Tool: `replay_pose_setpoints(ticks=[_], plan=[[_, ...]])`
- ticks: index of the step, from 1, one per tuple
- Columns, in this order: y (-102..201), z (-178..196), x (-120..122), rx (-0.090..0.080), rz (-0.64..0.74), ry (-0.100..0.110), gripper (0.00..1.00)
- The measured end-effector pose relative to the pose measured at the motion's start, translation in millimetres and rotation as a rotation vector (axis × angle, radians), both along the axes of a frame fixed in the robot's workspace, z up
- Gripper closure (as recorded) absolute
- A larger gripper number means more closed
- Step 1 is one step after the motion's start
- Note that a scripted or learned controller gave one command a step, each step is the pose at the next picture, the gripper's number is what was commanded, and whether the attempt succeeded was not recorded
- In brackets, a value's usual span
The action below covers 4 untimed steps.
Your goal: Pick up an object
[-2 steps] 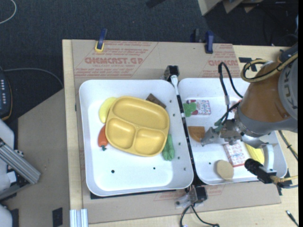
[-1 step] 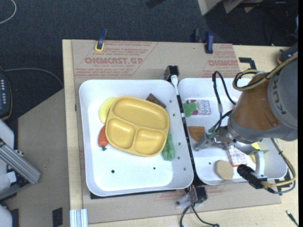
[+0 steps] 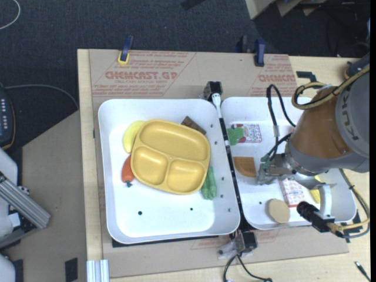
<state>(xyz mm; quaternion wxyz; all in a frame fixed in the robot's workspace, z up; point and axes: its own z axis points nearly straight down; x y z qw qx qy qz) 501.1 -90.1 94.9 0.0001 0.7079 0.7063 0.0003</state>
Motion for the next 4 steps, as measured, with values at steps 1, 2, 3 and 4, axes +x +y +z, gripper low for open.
replay_pose_setpoints(ticks=[1, 2, 3, 4], plan=[[-4.9, 62.2, -1.3, -0.002, 0.002, -0.006, 1.00], [-5.1, 125.8, 0.3, -0.002, 0.004, -0.006, 1.00], [-5.0, 130.1, 0.9, -0.001, 0.003, -0.003, 1.00], [49.7, 122.3, 12.6, 0.000, 0.007, 0.000, 1.00]])
